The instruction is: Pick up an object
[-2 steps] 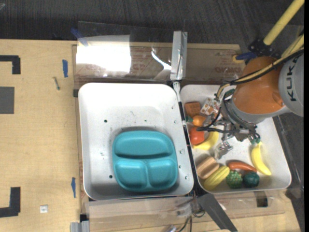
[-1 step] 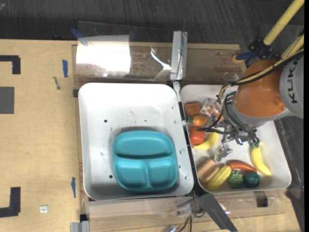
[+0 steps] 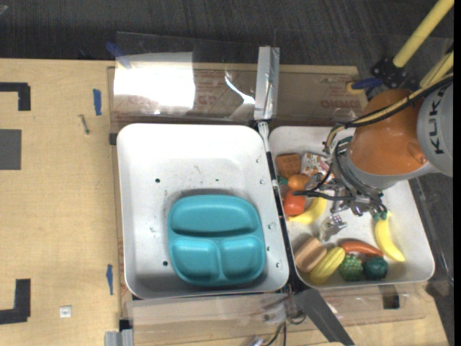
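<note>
The grey arm with its orange band (image 3: 385,139) is reaching in from the right and hanging over the right-hand shallow white bin (image 3: 421,262), its bulk covering much of that bin's upper half. Beside it, the left-hand shallow white bin (image 3: 144,157) is carrying a teal plastic tray with three compartments (image 3: 216,238), lying flat toward the near side.

The right bin is holding the toy food that the task is choosing from: a long yellow plastic banana (image 3: 387,238) near the right wall, a tan bread-like roll (image 3: 307,251) and a yellow corn-like piece (image 3: 328,262) at the near edge, a small dark green round piece (image 3: 375,267) and a bumpy green one (image 3: 351,267) beside them, a slim orange-red carrot shape (image 3: 360,248), and a red-orange tomato-like ball (image 3: 294,205) by the left wall.

As far as can be judged, the pick is not yet being completed: every object seems to be resting in the bin, none lifted.

The two-finger gripper (image 3: 346,209) is sitting low among the items, just above the middle of the bin, tangled in cables and glare. Whether it is spread or pressed together, I cannot tell, nor whether it is touching anything.
</note>
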Available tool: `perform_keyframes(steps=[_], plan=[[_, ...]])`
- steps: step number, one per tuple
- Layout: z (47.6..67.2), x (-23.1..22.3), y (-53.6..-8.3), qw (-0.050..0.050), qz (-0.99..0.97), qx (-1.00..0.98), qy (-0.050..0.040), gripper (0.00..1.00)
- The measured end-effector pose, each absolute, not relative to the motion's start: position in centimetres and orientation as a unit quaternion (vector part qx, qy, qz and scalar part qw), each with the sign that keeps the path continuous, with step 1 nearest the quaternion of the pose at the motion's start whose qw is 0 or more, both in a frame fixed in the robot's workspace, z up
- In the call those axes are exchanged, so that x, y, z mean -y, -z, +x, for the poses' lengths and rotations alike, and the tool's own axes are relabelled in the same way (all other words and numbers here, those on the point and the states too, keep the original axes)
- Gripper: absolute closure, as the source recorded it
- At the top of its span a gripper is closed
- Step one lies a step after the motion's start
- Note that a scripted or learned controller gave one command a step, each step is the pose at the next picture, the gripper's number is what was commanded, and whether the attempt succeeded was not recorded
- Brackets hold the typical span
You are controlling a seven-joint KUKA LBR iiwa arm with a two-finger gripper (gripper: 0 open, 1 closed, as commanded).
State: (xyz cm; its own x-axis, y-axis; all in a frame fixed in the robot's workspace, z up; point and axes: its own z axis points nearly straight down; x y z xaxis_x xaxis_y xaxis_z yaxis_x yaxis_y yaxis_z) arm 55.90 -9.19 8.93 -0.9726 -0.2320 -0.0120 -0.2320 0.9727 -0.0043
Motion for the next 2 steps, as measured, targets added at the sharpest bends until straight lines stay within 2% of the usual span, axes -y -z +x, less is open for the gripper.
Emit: perform_keyframes(steps=[1, 2], plan=[[57.9, 9.2, -8.8, 0.004, -0.087, -0.996, 0.0004, 0.00], [58.2, 9.2, -10.1, 0.009, -0.089, -0.996, 0.0016, 1.00]])
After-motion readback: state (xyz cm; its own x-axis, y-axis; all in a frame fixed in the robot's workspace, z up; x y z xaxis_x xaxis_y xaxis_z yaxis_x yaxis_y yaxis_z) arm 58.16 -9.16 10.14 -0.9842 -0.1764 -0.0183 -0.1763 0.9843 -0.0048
